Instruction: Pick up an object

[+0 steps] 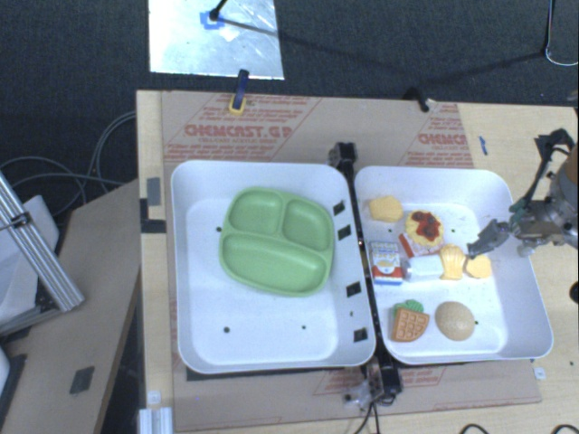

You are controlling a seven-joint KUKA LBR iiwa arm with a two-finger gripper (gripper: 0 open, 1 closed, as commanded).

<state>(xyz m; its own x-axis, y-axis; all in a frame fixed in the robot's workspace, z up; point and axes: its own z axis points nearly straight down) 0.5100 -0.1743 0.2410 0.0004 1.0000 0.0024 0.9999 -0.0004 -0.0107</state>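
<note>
Beside the gripper, whose jaw state I cannot tell, the small yellow wedge looks light, stiff, best pinched across its flat sides.

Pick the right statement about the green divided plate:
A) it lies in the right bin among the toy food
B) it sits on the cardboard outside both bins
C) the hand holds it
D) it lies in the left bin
D: the green divided plate lies in the left bin, while the toy food sits in the right bin.
</note>
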